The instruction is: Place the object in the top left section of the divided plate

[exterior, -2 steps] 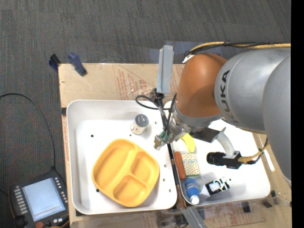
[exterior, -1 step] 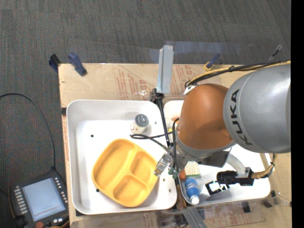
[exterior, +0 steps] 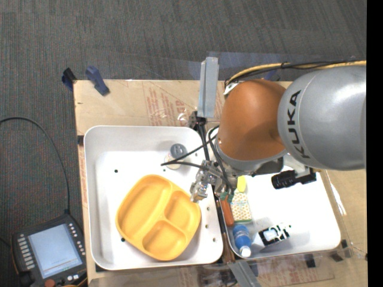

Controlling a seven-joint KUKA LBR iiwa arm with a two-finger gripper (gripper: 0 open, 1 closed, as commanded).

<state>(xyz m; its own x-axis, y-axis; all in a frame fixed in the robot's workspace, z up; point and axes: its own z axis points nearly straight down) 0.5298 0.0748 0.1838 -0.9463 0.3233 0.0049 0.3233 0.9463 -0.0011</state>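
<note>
Yellow divided plate (exterior: 158, 217) waits in the left bin (exterior: 96, 160); gripper (exterior: 203, 187) hovers beside its rim, jaw state unclear.

The arm's orange band (exterior: 251, 121) and grey housing (exterior: 326, 118) hid much of the right bin (exterior: 311, 220). The gripper (exterior: 203, 187) was too small to read. The pendant (exterior: 51, 253) was cut off at the bottom edge.

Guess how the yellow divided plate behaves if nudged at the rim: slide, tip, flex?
The divided plate lies flat and wide on the left bin's smooth floor, so it likely slides rather than tips. It looks like thin moulded plastic: probably light, rim may flex slightly.
</note>
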